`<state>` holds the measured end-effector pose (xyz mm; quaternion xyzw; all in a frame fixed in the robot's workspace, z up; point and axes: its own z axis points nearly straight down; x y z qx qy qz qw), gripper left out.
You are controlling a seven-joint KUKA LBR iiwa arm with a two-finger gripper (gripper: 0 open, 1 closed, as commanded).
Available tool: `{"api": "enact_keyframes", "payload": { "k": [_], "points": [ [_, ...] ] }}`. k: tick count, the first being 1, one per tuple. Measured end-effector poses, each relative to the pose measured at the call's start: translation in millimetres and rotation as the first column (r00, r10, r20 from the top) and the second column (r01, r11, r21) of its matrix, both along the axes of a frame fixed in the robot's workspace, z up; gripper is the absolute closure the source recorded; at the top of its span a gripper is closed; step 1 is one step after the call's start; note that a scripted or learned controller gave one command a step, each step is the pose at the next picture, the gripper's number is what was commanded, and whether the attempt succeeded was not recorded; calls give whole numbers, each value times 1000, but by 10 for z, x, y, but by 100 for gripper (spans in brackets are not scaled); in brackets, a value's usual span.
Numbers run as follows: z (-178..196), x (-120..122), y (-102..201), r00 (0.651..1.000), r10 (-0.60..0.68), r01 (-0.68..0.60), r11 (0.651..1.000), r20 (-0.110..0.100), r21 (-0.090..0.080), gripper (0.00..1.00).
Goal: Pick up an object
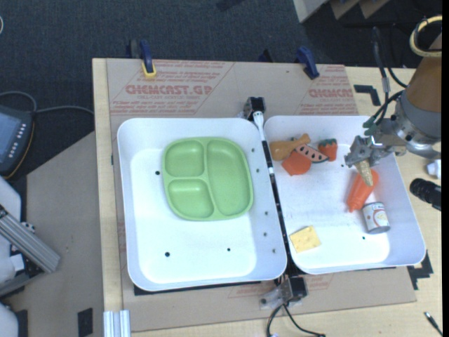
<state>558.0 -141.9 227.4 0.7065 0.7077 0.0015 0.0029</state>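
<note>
In the right bin [330, 255] lie an orange carrot [359, 192], a small silver can [376, 217], a yellow cheese wedge [305, 239], and at the back a cluster of toy food: a tan piece [282, 148], a watermelon slice [300, 161] and a strawberry [327, 149]. My gripper [365, 161] hangs over the right bin's back right part, just above the carrot's upper end. Nothing shows between its fingers.
The left bin [140, 153] holds a green divided plate [208, 178]. A black divider with clips runs between the bins. Blue clamps [306, 60] hold the cardboard base at the back. Cables and the grey arm [421, 111] crowd the right side.
</note>
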Motion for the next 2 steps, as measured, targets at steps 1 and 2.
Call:
{"api": "enact_keyframes", "payload": {
  "k": [1,2],
  "points": [
    [-82,162,499,1000,4,-4,1000,-4,2,100],
    [-166,256,1056,1000,4,-3,1000,-7,3,100]
  ]
}}
